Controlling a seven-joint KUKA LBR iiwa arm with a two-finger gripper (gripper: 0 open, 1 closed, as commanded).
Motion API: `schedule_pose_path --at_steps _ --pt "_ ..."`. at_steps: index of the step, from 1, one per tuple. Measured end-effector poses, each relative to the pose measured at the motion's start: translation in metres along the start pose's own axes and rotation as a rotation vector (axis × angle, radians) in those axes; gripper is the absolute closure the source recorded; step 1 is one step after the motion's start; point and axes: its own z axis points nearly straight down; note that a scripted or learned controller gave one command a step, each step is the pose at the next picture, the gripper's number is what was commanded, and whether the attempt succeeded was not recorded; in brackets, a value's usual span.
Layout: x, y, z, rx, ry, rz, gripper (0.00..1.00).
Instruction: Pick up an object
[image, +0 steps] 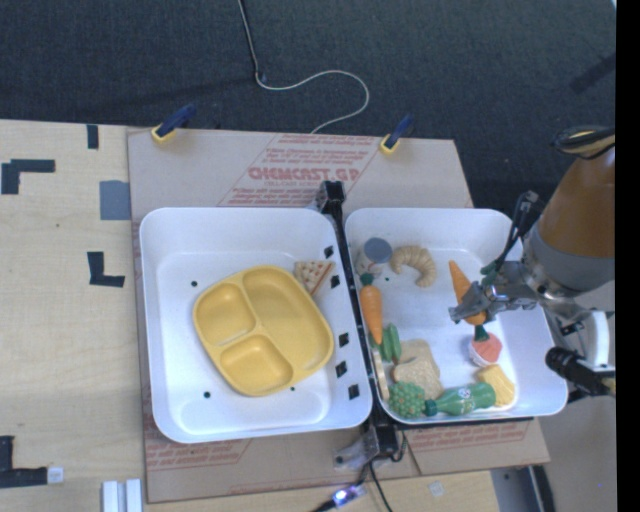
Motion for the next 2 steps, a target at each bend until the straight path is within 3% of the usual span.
schedule_pose_path --at_steps 1,2 --pt "0.000 0.000 -0.013 0.004 0.002 0.000 1.00" --pt "0.062 0.006 -0.018 0.005 0.004 -0.006 1.00"
